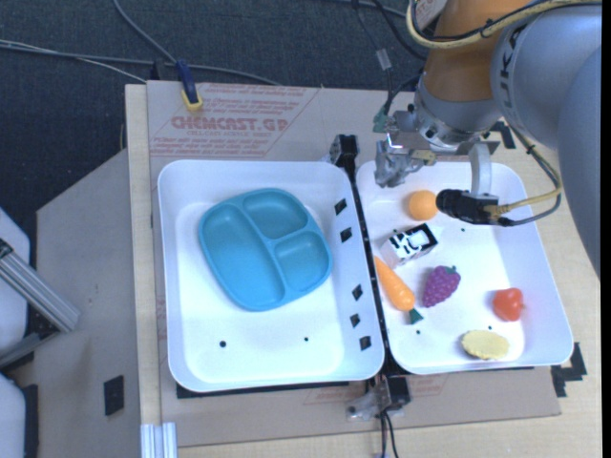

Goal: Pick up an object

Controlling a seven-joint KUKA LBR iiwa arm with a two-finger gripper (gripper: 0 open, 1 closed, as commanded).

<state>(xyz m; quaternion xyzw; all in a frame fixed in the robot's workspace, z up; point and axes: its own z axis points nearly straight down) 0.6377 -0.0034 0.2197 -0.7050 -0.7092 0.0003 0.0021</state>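
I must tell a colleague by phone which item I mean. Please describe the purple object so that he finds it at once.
Look in the right white bin. Near its middle, just right of the orange carrot, lies a small bunch of grapes. It is the bin's sole purple thing, with a bumpy surface.

gripper (pixel 393 172): hanging over right bin (pixel 535 256) far corner
orange ball (pixel 421 204): sitting just beside it
carrot (pixel 393 284), grapes (pixel 440 284): lying nearer camera
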